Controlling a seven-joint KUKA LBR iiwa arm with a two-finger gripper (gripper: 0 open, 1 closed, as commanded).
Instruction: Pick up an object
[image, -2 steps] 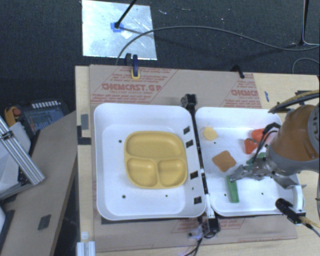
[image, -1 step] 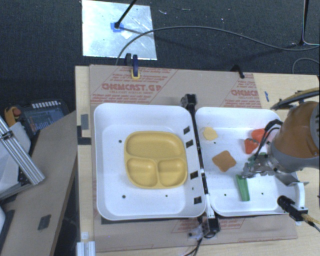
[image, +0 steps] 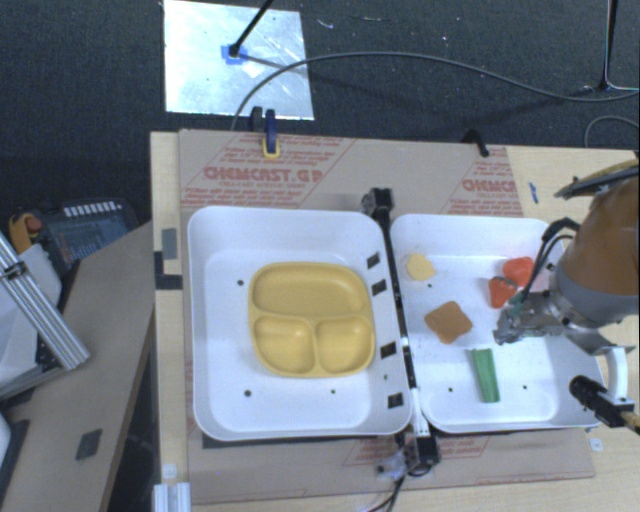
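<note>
Camera view: pincer (image: 510, 325) low in right bin (image: 540, 410), finger state can't tell, nothing visibly held. Pick not done. Candidates loose: red piece (image: 508, 280) just beside it, brown piece (image: 448, 320), green stick (image: 484, 375), yellow piece (image: 421, 267). Bin middle open; red piece nearer the far wall.

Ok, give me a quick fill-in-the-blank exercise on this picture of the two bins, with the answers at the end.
1. The yellow divided tray lies in the ____ bin as the camera sees it.
2. The tray has ____ compartments.
3. In the right bin, the long narrow piece nearest the front wall is ____ in colour.
4. The gripper is over the ____ bin.

Missing words: left; three; green; right
</note>
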